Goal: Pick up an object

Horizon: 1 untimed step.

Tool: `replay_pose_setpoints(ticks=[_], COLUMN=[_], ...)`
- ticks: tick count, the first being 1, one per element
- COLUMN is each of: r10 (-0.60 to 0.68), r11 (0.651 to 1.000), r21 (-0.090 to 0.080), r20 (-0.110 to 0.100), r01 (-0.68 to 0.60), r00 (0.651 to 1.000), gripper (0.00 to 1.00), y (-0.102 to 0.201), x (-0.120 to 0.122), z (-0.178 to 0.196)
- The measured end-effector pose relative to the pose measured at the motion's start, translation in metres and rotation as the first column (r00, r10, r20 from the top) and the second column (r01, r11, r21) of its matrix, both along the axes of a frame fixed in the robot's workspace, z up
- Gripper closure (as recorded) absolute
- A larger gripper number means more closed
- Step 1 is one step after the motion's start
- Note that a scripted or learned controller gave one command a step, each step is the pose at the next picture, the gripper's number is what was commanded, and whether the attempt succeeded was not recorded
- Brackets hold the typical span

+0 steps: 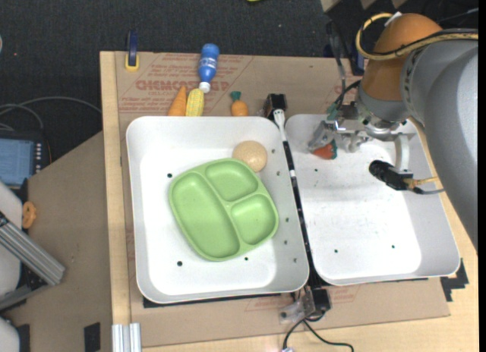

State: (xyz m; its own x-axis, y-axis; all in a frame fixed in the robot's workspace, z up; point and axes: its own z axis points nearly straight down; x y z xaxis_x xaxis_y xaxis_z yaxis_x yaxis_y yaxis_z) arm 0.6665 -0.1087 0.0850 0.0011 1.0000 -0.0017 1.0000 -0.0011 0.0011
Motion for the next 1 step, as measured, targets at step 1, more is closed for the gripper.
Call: replay_pose_setpoints(ticks=[1], r10=[-0.003], r11=[1.000], r21=[0.001], r20=[-0.004], r01=[0.003], r00=[1.000], gripper=[0.00], y=[-0.0426], x=[-0.0161], z=[0.0001])
